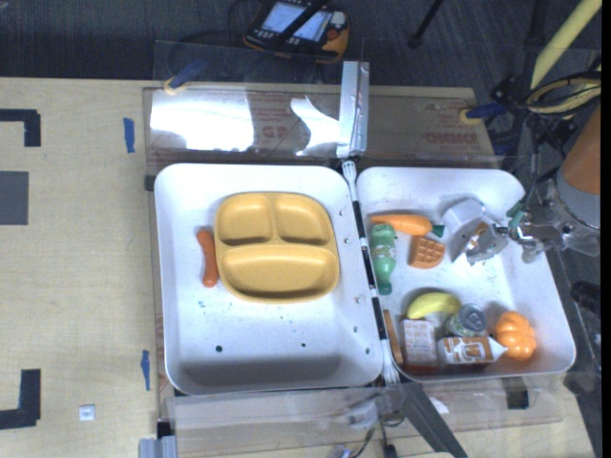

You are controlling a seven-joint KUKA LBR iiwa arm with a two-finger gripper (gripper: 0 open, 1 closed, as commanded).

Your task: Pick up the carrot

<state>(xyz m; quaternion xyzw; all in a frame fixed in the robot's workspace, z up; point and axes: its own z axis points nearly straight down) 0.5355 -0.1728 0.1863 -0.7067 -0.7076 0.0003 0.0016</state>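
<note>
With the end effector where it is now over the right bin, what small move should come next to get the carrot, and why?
Probably a short shift toward the left of the view: the end effector sits in the right bin, apart from the carrot, which lies near the bin's upper left beside the green bottle. The waffle lies between them, just below that path.

An orange carrot [405, 224] with a green top, a yellow divided tray [277, 245], a green bottle [383, 256], white bins [181, 284].

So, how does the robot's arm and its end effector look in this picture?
The arm is grey with an orange band above the wrist. Its end effector is metallic silver-grey, blocky, with small teal-green accents near the mount. Yellow and black cables hang behind the arm.
</note>
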